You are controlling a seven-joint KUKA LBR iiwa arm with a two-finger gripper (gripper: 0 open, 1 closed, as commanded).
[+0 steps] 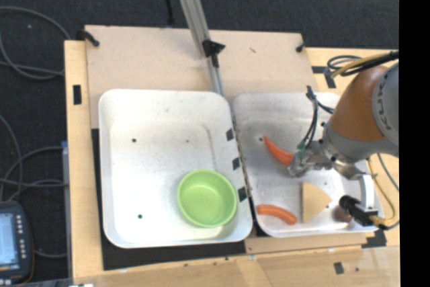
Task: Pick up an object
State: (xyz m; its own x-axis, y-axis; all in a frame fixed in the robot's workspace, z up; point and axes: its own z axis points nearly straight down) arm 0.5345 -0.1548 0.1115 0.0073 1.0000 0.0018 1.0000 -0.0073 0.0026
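- Gripper (300,163): low in right bin (269,107), beside orange carrot (277,150); grasp state cannot be told.
- Second carrot (276,213), tan wedge (314,201): near front wall.
- Green bowl (207,197): left bin (134,117).

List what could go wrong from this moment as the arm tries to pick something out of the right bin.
1. The gripper sits at the end of the upper orange carrot-shaped piece; an off-centre grasp may let the piece slip.
2. The tan wedge-shaped block lies just below the gripper and could get bumped.
3. The lower orange carrot-shaped piece lies near the white right bin's front wall, leaving little room.
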